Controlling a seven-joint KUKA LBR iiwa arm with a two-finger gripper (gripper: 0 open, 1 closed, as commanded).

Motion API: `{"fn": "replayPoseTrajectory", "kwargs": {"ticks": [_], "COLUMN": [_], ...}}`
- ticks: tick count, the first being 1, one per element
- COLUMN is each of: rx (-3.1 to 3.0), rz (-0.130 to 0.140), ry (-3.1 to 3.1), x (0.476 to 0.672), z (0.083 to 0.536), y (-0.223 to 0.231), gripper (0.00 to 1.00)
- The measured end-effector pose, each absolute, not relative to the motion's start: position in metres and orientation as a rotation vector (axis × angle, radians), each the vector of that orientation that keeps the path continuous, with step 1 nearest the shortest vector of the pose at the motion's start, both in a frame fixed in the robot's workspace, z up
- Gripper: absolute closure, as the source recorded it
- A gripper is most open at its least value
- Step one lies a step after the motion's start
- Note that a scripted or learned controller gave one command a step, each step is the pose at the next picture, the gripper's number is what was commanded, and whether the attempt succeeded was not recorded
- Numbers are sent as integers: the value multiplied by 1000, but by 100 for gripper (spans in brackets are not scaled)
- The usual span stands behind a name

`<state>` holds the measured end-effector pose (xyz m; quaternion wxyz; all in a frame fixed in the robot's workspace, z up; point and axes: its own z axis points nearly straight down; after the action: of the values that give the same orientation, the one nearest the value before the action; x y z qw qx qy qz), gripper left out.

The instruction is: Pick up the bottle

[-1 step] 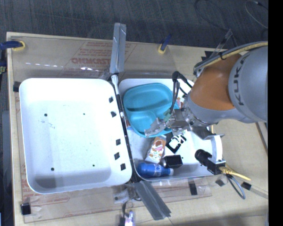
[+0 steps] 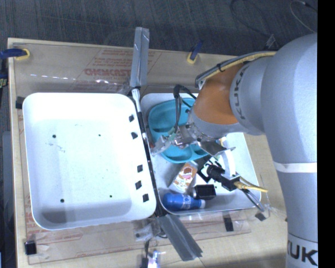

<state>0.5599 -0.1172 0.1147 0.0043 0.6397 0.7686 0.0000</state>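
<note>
A grey robot arm (image 2: 279, 94) with an orange band above its wrist is reaching in from the right and bending down over the right-hand one of two shallow white plastic bins (image 2: 247, 156) sitting side by side on a pale wooden desk (image 2: 61, 54). Its end effector (image 2: 178, 137) is hanging low among the clutter in the middle of that bin, just above a teal plastic bowl (image 2: 163, 116). Whether the end effector is open or closed cannot be told, since the wrist is hiding it from above.

A dark blue plastic bottle (image 2: 181, 201) is lying on its side along the near edge of the right bin, its lighter blue end pointing right. It is resting apart from the end effector. A small packet with a red and white label (image 2: 185, 177) is lying between them. The left white bin (image 2: 78, 161) is sitting beside.
</note>
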Motion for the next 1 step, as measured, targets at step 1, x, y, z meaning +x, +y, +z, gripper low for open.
{"fn": "replayPoseTrajectory", "kwargs": {"ticks": [1], "rx": [2178], "rz": [-18], "ry": [2274], "x": [608], "z": [100], "y": [-119], "gripper": [0]}}
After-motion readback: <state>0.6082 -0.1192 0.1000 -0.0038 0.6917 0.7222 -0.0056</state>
